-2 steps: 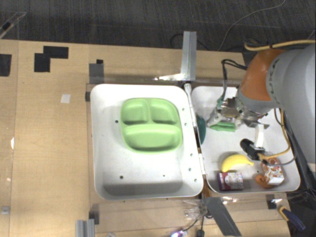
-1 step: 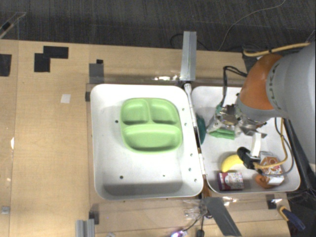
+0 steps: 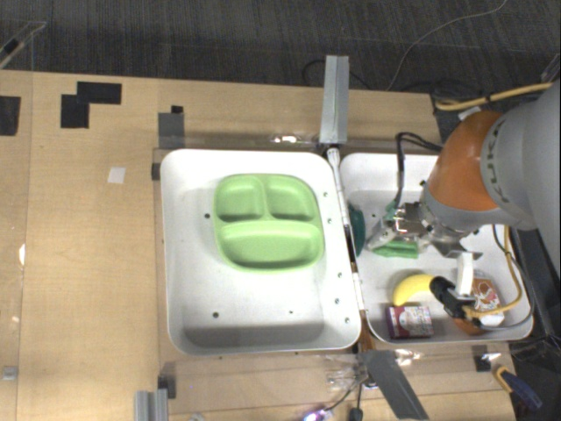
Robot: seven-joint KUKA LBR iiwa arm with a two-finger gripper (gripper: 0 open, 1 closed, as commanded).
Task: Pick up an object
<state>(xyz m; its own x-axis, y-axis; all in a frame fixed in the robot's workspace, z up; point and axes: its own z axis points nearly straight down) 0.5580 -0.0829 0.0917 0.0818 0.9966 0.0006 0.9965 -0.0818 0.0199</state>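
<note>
My gripper (image 3: 396, 227) hangs low in the right bin (image 3: 375, 170), near its left side. A small bright green object (image 3: 399, 249) lies just under and in front of it; whether they touch I cannot tell. Against the bin's left wall, a dark green item (image 3: 356, 226) lies left of the gripper. Nearer the front are a yellow banana-shaped object (image 3: 412, 287) and a maroon packet (image 3: 409, 321). The grey arm with its orange band (image 3: 463, 170) covers the bin's right part.
The left bin (image 3: 188, 305) holds a light green divided plate (image 3: 266, 220). A small white and red item (image 3: 465, 275) and a white round thing (image 3: 491, 319) sit at the right bin's front right. A metal post (image 3: 334, 99) rises behind the divider.
</note>
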